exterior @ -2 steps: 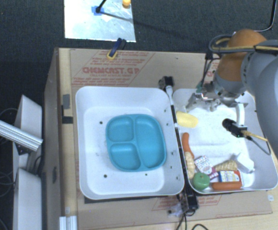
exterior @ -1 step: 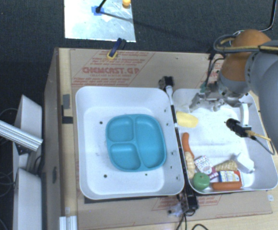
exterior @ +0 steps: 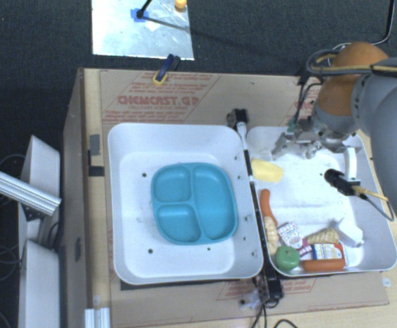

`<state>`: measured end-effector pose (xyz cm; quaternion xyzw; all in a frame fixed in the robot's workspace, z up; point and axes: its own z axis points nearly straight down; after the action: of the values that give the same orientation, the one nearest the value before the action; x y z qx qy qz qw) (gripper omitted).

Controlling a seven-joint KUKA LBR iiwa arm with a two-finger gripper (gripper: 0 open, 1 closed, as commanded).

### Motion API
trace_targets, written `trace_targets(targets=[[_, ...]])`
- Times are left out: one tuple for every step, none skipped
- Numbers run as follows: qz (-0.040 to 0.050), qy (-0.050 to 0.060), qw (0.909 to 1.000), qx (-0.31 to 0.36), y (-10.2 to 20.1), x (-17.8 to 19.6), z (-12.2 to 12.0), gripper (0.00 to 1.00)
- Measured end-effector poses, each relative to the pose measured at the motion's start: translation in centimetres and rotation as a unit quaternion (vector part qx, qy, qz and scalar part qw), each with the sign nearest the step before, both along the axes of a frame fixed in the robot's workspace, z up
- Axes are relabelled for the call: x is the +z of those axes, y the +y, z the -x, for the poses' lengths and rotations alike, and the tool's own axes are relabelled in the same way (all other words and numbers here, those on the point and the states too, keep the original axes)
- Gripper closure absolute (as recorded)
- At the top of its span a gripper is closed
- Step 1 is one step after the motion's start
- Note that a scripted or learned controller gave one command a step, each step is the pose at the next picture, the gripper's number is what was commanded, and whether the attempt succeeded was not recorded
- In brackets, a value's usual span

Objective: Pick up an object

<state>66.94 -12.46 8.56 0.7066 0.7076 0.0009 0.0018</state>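
The objects are lying in the right bin [exterior: 382,241]: a lemon [exterior: 267,171] near the divider, a carrot [exterior: 266,203] just below it, and a cluster along the near wall — a green apple [exterior: 287,257], a small carton [exterior: 291,235], a sausage [exterior: 323,265]. The gripper [exterior: 300,144] is hovering over the bin's far end, just right of the lemon, holding nothing — whether it is open or closed cannot be told. The approach step appears to be in hand. The next move is calling for alignment over one object, likely the lemon, then descent. The left bin [exterior: 126,183] is holding a blue tray [exterior: 193,203].
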Motion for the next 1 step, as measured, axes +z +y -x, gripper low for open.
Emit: trace_targets(targets=[[0.0000,0.000,1.0000,0.001,0.37,-0.04,0.01,0.00]])
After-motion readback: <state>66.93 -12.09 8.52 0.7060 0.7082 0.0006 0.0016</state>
